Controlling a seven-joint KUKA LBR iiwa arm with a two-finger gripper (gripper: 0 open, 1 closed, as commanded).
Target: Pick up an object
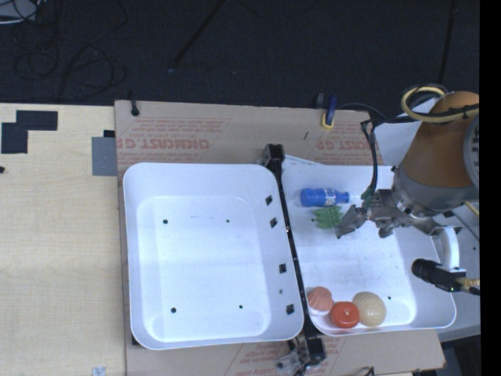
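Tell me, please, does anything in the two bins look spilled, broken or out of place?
Nothing stands out. The blue bottle lies on its side in the right bin, beside a green object; three round items sit at its near edge.

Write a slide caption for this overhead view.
End effector beside a green object and blue bottle in the right bin.

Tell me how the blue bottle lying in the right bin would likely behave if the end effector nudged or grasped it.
The blue bottle lies on its side, so its round body would probably roll on the smooth right bin floor if nudged. It looks like small plastic, likely light. A green item sits just beside it and might be shoved along.
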